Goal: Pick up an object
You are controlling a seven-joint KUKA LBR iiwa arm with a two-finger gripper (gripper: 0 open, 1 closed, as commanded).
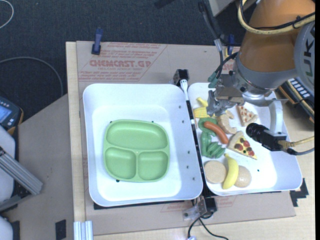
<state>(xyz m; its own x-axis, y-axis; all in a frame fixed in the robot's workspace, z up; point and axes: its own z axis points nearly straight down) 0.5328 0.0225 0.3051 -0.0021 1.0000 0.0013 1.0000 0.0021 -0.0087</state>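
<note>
**Right bin: toy food under a lowered gripper**

Landmark: right bin (285, 176), shallow, white. Gripper (216, 104) lowered over its far-left corner, just above the yellow corn piece (200, 113); whether the fingers are apart or together cannot be told. Arm (270, 39) grey with orange band, entering from the right, wrist pointing down. Sausage (216, 130) and green beans (210, 148) lie nearer the bin's middle-left; pizza slice (243, 145) at centre; banana (230, 171), curved, glossy, near the front wall. Green divided plate (136, 150), smooth plastic, sits in the left bin (95, 104) beside it
</note>
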